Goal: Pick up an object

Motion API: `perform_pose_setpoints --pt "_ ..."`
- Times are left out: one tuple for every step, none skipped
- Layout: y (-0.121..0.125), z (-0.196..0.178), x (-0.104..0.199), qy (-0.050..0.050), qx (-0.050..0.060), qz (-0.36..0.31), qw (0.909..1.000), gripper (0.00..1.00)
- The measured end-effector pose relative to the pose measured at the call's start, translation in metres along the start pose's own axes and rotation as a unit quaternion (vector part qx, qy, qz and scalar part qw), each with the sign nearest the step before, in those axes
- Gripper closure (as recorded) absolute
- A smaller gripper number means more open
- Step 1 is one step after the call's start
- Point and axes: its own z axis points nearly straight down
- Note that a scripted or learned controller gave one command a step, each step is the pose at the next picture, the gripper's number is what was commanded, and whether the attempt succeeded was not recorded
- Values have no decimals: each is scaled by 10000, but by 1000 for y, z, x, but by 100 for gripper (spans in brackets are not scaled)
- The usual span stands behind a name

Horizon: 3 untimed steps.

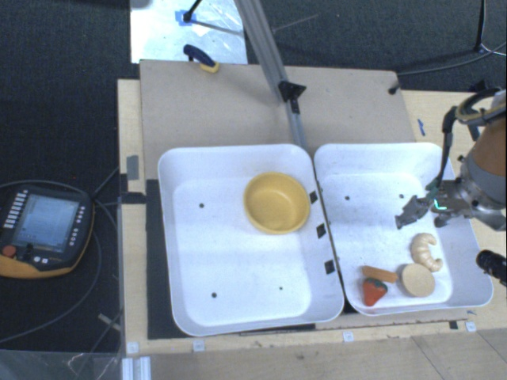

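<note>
One gripper (415, 211) above right bin (372, 165), state indeterminate, nothing visibly held | step: approach | next: descend onto croissant (426, 249) just below.

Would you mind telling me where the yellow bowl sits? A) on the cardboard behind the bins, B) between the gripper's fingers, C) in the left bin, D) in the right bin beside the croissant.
C: the yellow bowl lies in the left bin, near its back right corner, well apart from the gripper, which is over the right bin.
</note>
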Motion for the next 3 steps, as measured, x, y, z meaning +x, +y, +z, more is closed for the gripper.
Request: perform_pose_setpoints --pt "0 0 0 0 0 0 10000 0" --pt "-8 53 7 4 21 1 10000 0" --pt "0 105 2 3 21 3 10000 0"
